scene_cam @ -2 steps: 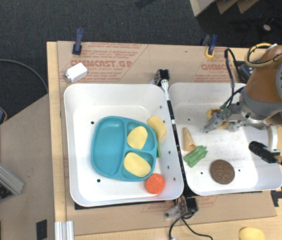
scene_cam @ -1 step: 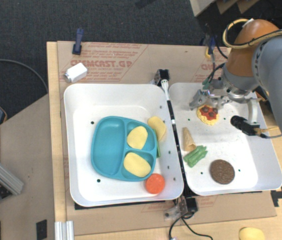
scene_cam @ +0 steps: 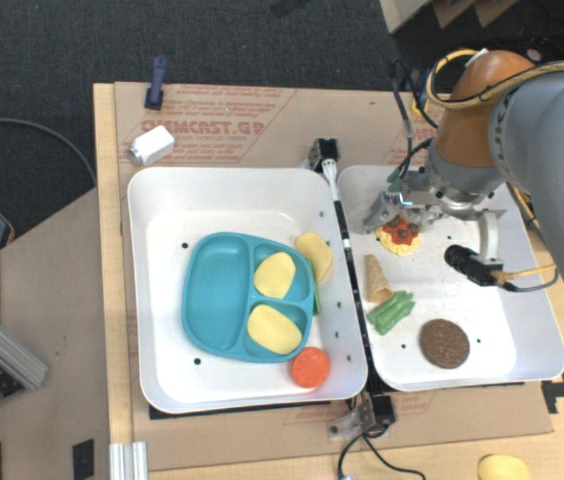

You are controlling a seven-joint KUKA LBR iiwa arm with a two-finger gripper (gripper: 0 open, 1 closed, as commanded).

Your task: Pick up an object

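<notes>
Left bin point(scene_cam: 152, 268): blue tray point(scene_cam: 212, 293) with two yellow pieces, orange ball point(scene_cam: 311, 367) beside it. Right bin point(scene_cam: 532, 353): cone point(scene_cam: 376, 277), green pod point(scene_cam: 392, 311), brown disc point(scene_cam: 445, 343). Gripper point(scene_cam: 402, 216) hangs right over the red-yellow toy point(scene_cam: 400, 236) at the back of the bin, toy just below it; finger state can't be told.

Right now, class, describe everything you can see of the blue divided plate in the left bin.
The blue divided plate is a teal, plastic-looking tray with rounded corners, lying flat on the floor of the left bin. It has one large compartment on its left, bare, and two smaller ones on its right. Each small compartment holds a yellow piece: the upper yellow piece and the lower yellow piece. Another yellow item rests against its upper right edge, and an orange ball sits at its lower right corner.
</notes>
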